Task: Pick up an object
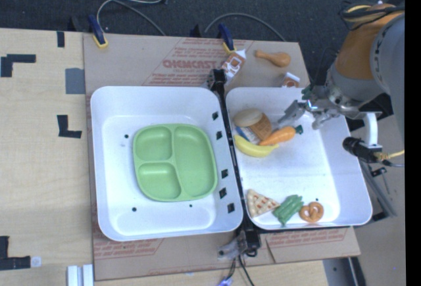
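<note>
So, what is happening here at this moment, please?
A grey robot arm reaches in over the right bin, its gripper close to a carrot, a banana and a bun. Nothing looks lifted yet. A waffle piece, a green vegetable and a pretzel lie near the front. The left bin holds a green divided plate.

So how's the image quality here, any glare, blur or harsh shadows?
Camera view: even, soft light with faint shadows; the white bins look bright but keep detail; the green plate is sharp; the end effector by the carrot is slightly soft.
</note>
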Robot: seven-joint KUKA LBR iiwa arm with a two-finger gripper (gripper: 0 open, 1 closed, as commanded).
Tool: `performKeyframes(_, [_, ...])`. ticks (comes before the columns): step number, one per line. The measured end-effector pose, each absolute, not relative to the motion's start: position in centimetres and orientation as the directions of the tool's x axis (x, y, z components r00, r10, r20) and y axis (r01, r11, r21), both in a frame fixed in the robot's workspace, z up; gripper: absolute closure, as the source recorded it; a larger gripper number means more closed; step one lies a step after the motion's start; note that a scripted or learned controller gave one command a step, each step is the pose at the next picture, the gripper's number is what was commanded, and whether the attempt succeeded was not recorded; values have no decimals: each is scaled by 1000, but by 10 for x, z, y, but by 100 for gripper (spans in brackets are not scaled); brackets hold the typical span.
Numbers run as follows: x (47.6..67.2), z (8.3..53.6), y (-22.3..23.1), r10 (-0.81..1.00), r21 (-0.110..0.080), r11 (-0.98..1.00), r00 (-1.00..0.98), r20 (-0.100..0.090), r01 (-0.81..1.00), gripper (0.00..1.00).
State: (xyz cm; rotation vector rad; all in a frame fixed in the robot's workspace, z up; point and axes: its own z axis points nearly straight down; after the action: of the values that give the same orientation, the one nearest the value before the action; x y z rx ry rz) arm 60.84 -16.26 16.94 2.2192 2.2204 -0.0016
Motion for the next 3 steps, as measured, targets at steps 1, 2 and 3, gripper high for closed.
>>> performKeyframes(1, [618, 105, -125, 1000, 2, 1, -1, -3, 1000, 0])
performKeyframes(2, [608, 91, -116, 1000, 16, 0, 0, -4, 1000, 0])
performKeyframes(3, [608, 101, -113, 1000, 12, 2, -2, 1, 1000, 100])
